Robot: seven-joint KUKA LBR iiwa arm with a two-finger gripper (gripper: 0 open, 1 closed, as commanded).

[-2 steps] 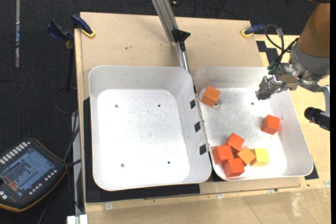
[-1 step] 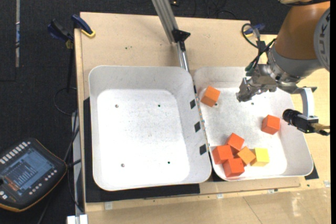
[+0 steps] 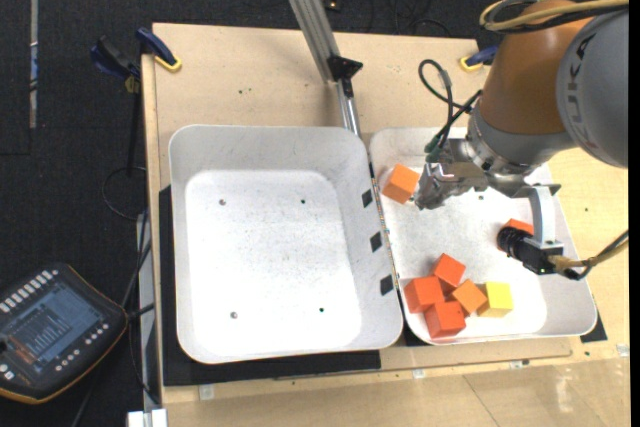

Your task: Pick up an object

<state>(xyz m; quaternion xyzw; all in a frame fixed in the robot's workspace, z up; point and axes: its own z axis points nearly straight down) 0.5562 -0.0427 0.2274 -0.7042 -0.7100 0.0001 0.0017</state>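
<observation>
Looming from the right, the arm [image 3: 560,75] bends down, its gripper [image 3: 432,187], grip state unclear, just beside an orange block [image 3: 401,183].

Count of things on the bench: two bins, seven blocks, one gripper

Two white bins sit side by side: the left bin [image 3: 265,240] and the right bin [image 3: 480,240]. One gripper [image 3: 432,192] hangs over the right bin. One orange block [image 3: 401,183] lies just left of the fingers. Well below them, four orange-red blocks [image 3: 441,295] cluster together, with one yellow block [image 3: 498,297] touching that cluster's right side. One more orange piece [image 3: 519,227] shows to the fingers' right, partly hidden. Six orange, one yellow.
</observation>
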